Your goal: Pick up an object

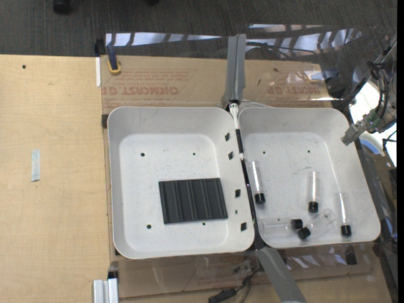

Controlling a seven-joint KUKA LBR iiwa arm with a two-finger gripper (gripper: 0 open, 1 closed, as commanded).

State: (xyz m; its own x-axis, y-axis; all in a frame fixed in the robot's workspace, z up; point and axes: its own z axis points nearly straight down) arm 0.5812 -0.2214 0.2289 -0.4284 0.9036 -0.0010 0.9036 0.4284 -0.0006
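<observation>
The right bin (297,122) holds several clear tubes with black caps. One tube (256,180) lies along its left wall, another (312,189) near the middle, and a third (343,212) by the right wall. A few more tubes (302,227) lie bunched at the front. A black ribbed rectangular pad (192,200) lies flat in the left bin (126,169). My gripper (361,129) hovers at the right bin's far right rim, partly cut off by the frame edge, well apart from the tubes and with nothing seen in it.
A grey divider bar (235,68) runs back between the bins over brown cardboard (164,84). A wooden benchtop (50,169) lies to the left. Cables and arm hardware (379,74) crowd the far right corner.
</observation>
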